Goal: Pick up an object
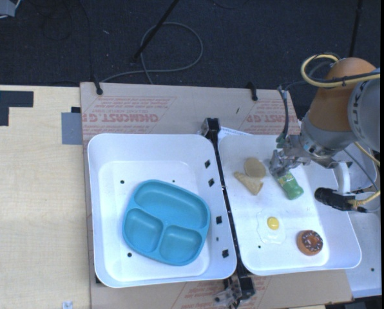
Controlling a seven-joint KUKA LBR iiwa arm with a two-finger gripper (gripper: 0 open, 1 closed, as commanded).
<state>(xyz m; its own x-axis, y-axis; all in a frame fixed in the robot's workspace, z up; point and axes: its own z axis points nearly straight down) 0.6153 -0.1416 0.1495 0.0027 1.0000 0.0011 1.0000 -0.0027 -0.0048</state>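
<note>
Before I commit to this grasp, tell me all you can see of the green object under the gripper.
The green object is small, oblong and glossy, plastic-looking, lying slantwise on the floor of the right bin near its far side. Its upper end sits right below the gripper, which partly hides it. Nothing else touches it; the tan pieces lie apart.

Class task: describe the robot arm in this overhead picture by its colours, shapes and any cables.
The arm is grey, with a bulbous orange band above the wrist. A yellowish cable loops over the top of that band. Its pincer is a small, dark grey metal assembly at the arm's end, above the right bin.
</note>
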